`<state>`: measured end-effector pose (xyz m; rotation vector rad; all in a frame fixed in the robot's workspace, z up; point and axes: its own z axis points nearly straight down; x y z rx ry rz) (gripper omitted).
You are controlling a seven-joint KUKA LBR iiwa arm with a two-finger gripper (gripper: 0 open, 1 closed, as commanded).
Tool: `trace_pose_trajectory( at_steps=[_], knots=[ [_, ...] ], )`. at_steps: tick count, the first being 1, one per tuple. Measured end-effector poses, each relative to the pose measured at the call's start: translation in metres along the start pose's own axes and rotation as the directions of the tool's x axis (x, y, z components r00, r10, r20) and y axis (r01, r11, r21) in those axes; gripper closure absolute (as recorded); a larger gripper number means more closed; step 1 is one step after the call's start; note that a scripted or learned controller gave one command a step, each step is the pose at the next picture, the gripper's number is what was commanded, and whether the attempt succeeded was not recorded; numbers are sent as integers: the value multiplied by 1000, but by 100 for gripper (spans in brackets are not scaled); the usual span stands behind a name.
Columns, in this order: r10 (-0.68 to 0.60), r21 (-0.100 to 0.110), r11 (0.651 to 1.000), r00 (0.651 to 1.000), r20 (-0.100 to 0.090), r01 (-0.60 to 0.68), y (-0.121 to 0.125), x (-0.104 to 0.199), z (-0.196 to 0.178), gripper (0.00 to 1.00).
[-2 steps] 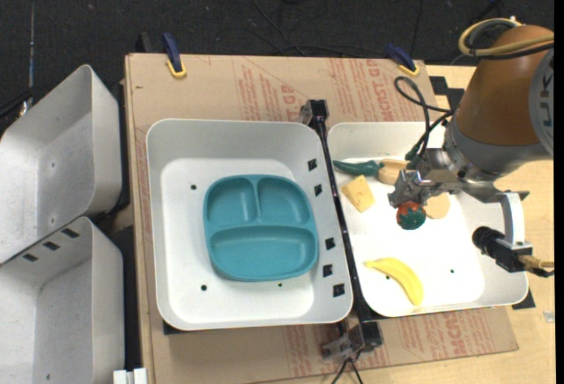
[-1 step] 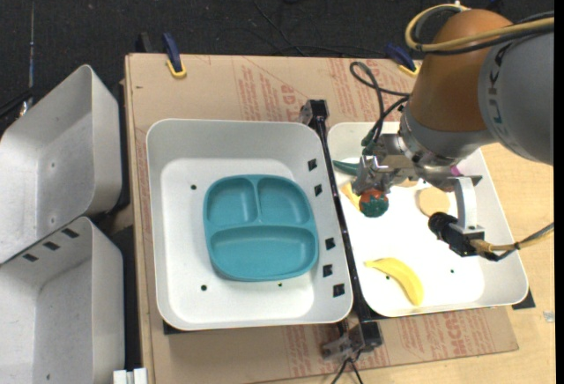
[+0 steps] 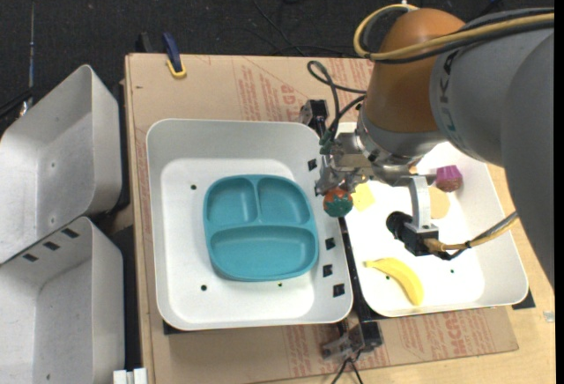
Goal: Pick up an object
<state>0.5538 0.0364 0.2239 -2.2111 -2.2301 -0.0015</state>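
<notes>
Two shallow white bins are seen side by side on a brown board-topped bench. In the left bin a teal plastic plate with three compartments is laid flat. The two-finger gripper is held over the rims where the bins meet. It is closed about a small round green object with a red patch, which is seen gripped at its tips. In the right bin a yellow banana is laid near the front wall. A small purple block is set well apart from it, towards the back.
</notes>
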Motion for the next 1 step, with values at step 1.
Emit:
trace_pose_trajectory(
  at_steps=[1],
  knots=[
    [0, -2, 1000, 1000, -1, 0, 24, 57, -4, 100]
  ],
)
